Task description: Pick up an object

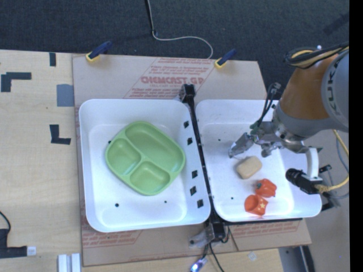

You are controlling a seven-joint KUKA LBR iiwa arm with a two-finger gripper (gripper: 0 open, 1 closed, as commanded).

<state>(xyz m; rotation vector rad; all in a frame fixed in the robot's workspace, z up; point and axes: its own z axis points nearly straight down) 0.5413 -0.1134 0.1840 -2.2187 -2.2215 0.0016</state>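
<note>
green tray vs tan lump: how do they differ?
Colour: the green tray is pale green, the tan lump beige. Size: the tray is far larger than the lump. Form: the tray has three compartments, the lump is a plain rounded block. Place: the tray lies in the left bin, the lump in the right bin, just below the pincer. Both rest flat on a bin floor.

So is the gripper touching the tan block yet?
Cannot tell. In the camera view the gripper sits just above the tan block in the right bin; no clear gap or contact shows.
</note>
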